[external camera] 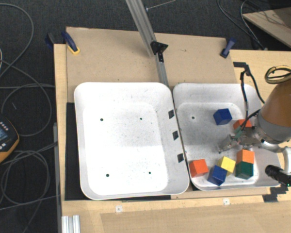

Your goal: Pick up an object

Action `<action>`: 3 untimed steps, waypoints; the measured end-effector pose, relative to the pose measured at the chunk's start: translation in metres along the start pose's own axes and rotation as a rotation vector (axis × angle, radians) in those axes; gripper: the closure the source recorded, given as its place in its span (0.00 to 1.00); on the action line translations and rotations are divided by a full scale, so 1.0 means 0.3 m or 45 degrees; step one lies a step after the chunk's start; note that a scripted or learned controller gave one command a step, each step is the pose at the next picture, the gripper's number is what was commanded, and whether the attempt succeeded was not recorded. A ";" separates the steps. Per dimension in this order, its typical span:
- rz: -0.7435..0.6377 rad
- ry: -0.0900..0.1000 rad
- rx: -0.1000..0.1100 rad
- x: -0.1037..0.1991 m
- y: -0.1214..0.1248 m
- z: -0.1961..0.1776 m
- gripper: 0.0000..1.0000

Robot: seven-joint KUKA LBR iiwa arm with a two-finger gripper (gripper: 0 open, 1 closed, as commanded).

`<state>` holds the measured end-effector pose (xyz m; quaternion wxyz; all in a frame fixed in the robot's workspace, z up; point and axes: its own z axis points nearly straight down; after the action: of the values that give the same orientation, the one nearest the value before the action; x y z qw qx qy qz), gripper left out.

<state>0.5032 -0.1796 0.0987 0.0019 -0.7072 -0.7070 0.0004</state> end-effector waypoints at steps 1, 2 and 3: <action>-0.001 0.000 -0.005 0.000 0.004 -0.039 1.00; -0.001 -0.006 -0.012 -0.031 0.012 -0.200 1.00; -0.001 -0.007 -0.015 -0.060 0.015 -0.403 1.00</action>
<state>0.5081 -0.1978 0.2195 -0.0041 -0.7068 -0.7074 -0.0017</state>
